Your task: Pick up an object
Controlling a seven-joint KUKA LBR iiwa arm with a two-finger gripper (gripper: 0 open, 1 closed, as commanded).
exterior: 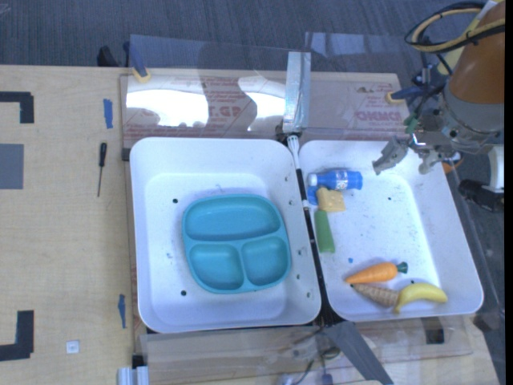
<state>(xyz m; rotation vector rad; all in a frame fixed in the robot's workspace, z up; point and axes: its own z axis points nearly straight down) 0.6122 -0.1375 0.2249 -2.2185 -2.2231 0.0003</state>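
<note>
The right bin point(429, 231) holds several small objects. A blue bottle point(335, 180) lies at its upper left, with a tan block point(331, 200) and a green stick point(324, 231) just below it along the left wall. An orange carrot point(373, 273), a beige cone point(380, 294) and a yellow banana point(420, 294) lie together near the front. My gripper point(410, 158) hangs over the bin's far right corner, open, with nothing between its fingers, well to the right of the blue bottle.
The left bin point(152, 215) holds a teal divided tray point(236, 241). A clear panel point(240, 95) and a metal post point(296, 91) stand behind the bins. A screwdriver point(101, 167) lies on the wooden bench at left. Cables point(449, 22) loop above the arm.
</note>
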